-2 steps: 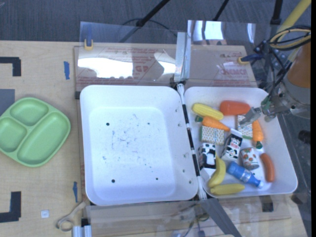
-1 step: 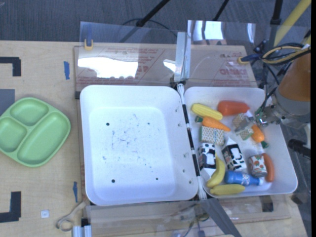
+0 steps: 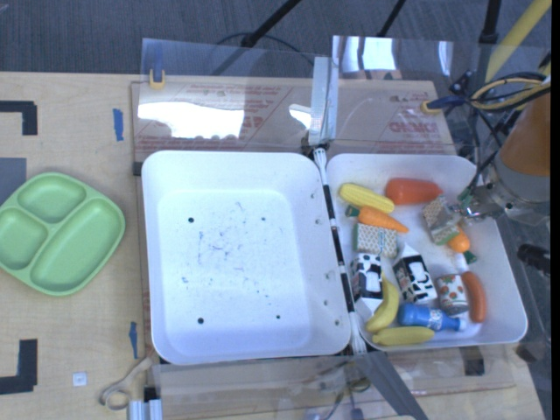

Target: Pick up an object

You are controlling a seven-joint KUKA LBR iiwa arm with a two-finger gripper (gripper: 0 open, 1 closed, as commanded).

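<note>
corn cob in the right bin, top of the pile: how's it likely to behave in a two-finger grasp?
The corn cob looks like smooth moulded plastic, so probably stiff and light. Its rounded, tapered body may slip or roll if pinched off-centre. It lies tilted against the carrot, so a push would likely nudge that too.

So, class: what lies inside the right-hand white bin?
The right bin holds toy foods: a corn cob, carrot, red pepper, bananas, sausage, blue bottle and cow-patterned cartons. The bin floor beneath them is covered.
</note>
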